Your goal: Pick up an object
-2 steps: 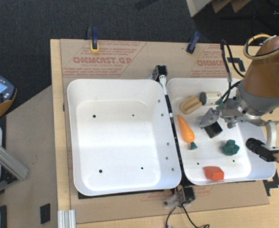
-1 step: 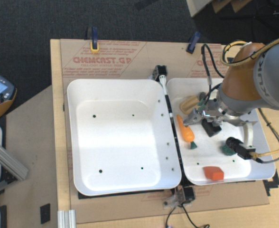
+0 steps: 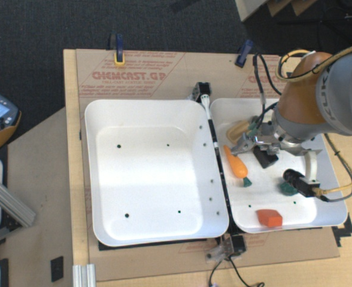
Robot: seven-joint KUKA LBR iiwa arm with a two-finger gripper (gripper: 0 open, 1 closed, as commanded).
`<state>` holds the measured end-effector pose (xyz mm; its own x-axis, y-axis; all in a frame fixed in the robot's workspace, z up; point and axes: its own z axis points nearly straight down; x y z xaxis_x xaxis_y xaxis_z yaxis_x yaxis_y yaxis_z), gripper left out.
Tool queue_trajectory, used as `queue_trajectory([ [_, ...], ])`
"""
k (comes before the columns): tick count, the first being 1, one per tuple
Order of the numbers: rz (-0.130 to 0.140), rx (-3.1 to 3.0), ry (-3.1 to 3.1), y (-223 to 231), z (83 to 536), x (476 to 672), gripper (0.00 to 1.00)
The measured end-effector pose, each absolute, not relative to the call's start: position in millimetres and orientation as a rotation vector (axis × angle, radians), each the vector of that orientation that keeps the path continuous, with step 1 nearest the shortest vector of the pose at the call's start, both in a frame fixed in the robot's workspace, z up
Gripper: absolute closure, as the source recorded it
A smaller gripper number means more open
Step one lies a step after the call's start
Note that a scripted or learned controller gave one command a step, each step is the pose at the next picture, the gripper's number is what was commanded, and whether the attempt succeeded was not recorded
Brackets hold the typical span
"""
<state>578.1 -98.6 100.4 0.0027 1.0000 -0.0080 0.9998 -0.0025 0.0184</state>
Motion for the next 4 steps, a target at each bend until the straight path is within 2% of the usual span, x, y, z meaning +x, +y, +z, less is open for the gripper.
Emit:
queue_trajectory([
  [1, 0.014, 2.209, 2.223, -45, 191, 572.7, 0.00],
  [2, -0.007, 2.231, 2.221, -65, 185, 491.3, 0.00],
  [3, 0.003, 2.215, 2.226, -22, 184, 513.1, 0.00],
  [4, -0.001, 2.224, 2.222, -28, 185, 505.3, 0.00],
])
